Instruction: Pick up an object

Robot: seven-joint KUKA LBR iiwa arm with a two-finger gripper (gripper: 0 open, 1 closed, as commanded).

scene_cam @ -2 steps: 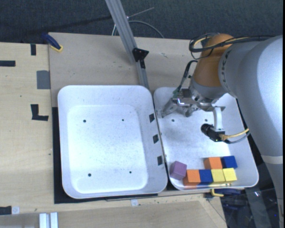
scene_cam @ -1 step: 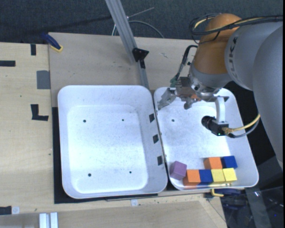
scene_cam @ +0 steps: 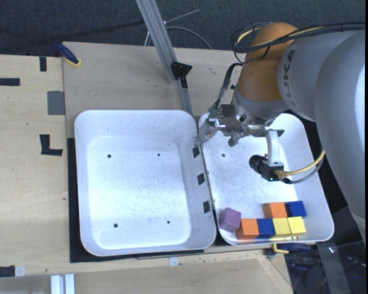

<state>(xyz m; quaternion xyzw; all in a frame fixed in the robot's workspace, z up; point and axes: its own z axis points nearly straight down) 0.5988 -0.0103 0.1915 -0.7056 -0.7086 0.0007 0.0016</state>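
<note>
The hand [scene_cam: 224, 130], grip state unclear, is hovering at the right bin's [scene_cam: 313, 164] far end; the blocks [scene_cam: 276, 219] are lying at its near end.

We see our grey arm [scene_cam: 331, 97] reaching in from the right, orange band up top, gripper [scene_cam: 233, 127] pointing down.

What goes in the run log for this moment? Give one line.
arm: over right bin far end | gripper: nothing seen held | blocks: clustered at right bin near edge, purple block leftmost | left bin: untouched
</note>
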